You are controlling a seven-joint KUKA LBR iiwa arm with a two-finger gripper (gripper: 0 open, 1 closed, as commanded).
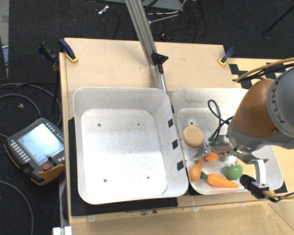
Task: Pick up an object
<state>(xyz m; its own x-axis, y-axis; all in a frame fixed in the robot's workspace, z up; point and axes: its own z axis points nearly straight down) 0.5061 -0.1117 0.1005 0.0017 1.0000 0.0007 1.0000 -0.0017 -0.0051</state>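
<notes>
The wooden bench (117,65) is the largest thing here, and the right bin (186,106) serves as the landmark for the rest. Touching that bin's left edge lies the left bin (122,141), a shallow white tray with a speckled floor. The grey arm (279,111), with its orange band, reaches over the right bin from its right side and covers much of its right half. On the dark floor far to the left of the right bin, beyond the left bin, rests a teach pendant (36,151) with a lit screen.

Inside the right bin, near its left wall, sits a round tan object (193,136). The gripper (210,152) hangs low just right of that tan object; whether its pincer is open, closed or gripping anything cannot be told, since the wrist and cables hide it. Along the bin's front edge lies a long orange carrot (221,181). A smaller orange carrot-like piece (196,171) stands tilted at the front left corner. A green object (233,171) sits just behind the long carrot.
</notes>
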